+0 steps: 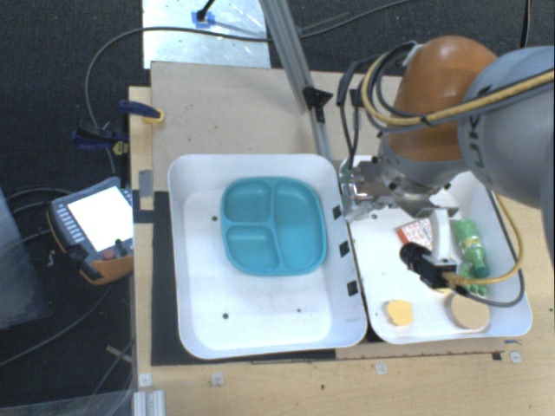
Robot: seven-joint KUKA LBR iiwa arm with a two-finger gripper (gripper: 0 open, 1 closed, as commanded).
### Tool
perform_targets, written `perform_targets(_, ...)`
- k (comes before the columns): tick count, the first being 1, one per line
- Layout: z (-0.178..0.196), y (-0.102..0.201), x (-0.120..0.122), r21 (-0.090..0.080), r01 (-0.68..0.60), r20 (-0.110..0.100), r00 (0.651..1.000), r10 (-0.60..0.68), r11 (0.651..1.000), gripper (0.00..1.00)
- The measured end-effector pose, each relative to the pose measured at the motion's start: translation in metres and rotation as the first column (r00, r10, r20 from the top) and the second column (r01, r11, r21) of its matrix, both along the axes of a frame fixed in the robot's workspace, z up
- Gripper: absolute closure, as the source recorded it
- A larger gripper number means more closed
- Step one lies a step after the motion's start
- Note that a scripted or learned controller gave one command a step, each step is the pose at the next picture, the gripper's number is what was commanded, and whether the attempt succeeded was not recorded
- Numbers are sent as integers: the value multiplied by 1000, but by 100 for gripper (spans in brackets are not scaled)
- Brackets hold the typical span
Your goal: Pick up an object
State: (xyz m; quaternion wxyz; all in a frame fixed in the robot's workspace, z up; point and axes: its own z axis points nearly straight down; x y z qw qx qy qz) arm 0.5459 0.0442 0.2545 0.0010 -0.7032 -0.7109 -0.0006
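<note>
one gripper (355, 191), low over the upper left corner of the right bin (379, 267) as the camera sees it, close to the wall beside the left bin (199, 267); whether it is released or clenched we cannot tell, since the wrist covers it, and we see nothing held in it

five loose items in the right bin, all candidates: red-and-white packet (415, 232), nearest the gripper, just beside a white tube (443, 230); green bottle (469, 243) close against the tube's other side; yellow piece (399, 312) alone near the front wall; tan disc (469, 313) at the front right

one teal divided plate (273, 226) in the left bin, lying flat, well apart from the rest

status, as we judge it: no pick made, every item rests on a bin floor; left to do: settle on an item, descend, close, lift clear
</note>
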Motion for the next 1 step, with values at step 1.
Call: perform_targets(1,-28,50,7,0,1,-1,1000,-1,1000,100)
